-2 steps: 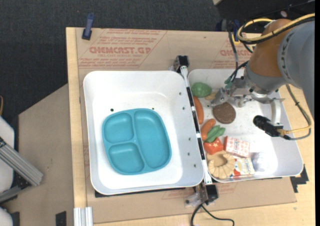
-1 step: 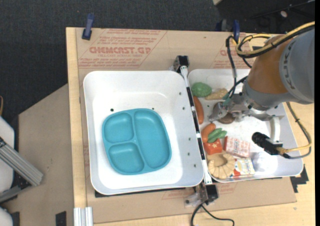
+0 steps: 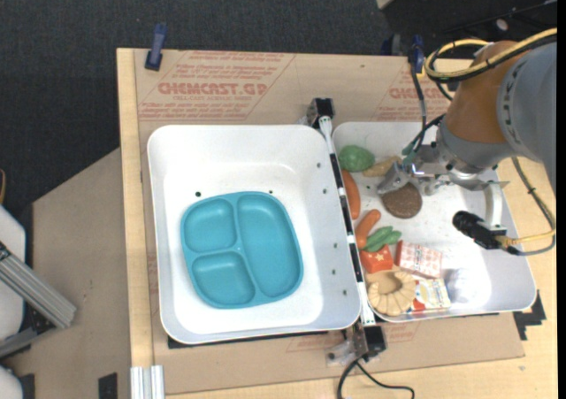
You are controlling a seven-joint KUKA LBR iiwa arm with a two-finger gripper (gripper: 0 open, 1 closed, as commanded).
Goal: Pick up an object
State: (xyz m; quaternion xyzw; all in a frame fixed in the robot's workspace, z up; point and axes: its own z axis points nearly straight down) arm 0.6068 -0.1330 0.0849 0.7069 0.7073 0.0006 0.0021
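Bins first: the left white bin (image 3: 168, 211) carries a teal 3-compartment tray (image 3: 240, 249), and the right white bin (image 3: 508, 287) is crowded with toy food. My gripper (image 3: 409, 174) hangs over a brown round patty (image 3: 404, 203) at mid-bin; I cannot tell how it is set. Beside the patty, an orange carrot (image 3: 352, 195) runs lengthwise along the divider. Nearby sit a green lime (image 3: 356, 158), a red carton (image 3: 421, 258) and a cookie (image 3: 389, 293).
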